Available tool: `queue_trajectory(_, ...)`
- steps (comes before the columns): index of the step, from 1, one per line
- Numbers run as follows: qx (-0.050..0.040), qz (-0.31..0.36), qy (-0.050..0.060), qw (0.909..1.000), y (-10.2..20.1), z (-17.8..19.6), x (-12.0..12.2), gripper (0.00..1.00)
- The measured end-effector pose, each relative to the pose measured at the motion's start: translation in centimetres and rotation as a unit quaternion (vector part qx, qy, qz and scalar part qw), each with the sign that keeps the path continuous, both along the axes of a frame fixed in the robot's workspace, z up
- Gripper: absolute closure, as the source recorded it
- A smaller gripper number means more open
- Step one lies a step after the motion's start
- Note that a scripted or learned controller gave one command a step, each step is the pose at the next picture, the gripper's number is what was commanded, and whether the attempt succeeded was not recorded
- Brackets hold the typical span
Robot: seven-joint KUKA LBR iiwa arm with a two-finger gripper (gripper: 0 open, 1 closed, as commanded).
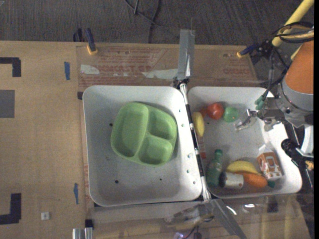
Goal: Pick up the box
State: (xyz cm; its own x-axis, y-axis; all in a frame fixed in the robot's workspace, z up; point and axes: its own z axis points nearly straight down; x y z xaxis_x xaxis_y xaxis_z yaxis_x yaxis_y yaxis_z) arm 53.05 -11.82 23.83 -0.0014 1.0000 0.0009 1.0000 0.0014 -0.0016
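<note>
The box [269, 165] lies in the right bin [295, 185] at about 5 o'clock, tilted, with the carrot [255, 180] and banana [241, 166] crowding its 8 o'clock side. The gripper [247, 119] hovers at about 11 o'clock from the box, well apart from it, near the green fruit [230, 114]; whether its fingers are apart I cannot tell. To do this well, it should travel toward 5 o'clock, align across the box's narrow sides, and descend clear of the carrot.

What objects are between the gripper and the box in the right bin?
Nothing visible. The gripper hangs over bare bin floor above the box, which lies near the right bin's lower right corner. The carrot and banana lie to the box's left.
</note>
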Motion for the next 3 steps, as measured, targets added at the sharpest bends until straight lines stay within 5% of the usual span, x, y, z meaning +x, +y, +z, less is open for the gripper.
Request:
queue_trajectory(1, 0.0, 0.0, 0.0, 1.0, 0.0, 0.0, 0.0, 0.0)
queue_trajectory(2, -0.0004, 0.006, -0.007, 1.0, 1.9, -14.9, 0.4, 0.0)
queue_trajectory(3, -0.0013, -0.028, -0.002, 0.9996, -2.2, -3.1, 5.6, 0.0)
